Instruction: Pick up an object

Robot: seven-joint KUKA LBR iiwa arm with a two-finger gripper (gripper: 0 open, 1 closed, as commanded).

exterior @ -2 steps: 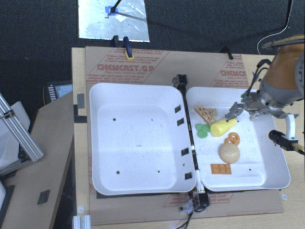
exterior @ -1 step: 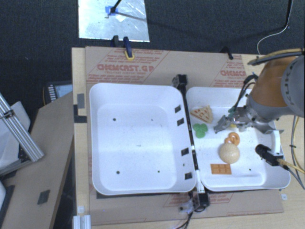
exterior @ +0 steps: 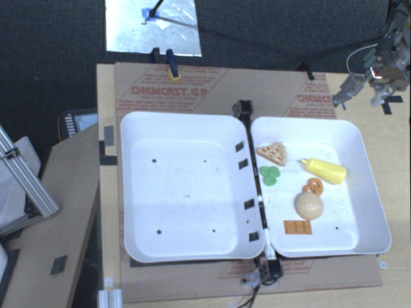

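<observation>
The right bin point(exterior: 359, 140) holds several small items: a tan waffle wedge point(exterior: 272, 153), a green leafy piece point(exterior: 270, 175), a yellow squeeze bottle point(exterior: 324, 169) lying on its side, an orange pretzel point(exterior: 314, 185), a beige ball point(exterior: 309, 205) and a brown cracker bar point(exterior: 297, 227). My gripper point(exterior: 364, 96) hangs above the bench beyond the right bin's far right corner, away from all of them. Its two fingers are spread open with nothing between them.
The left bin point(exterior: 135, 172) sits beside the right one, joined by a black clip strip point(exterior: 253, 178). A shiny metal sheet point(exterior: 153, 18) lies past the bench's far edge. An aluminium frame point(exterior: 22, 178) stands at the left.
</observation>
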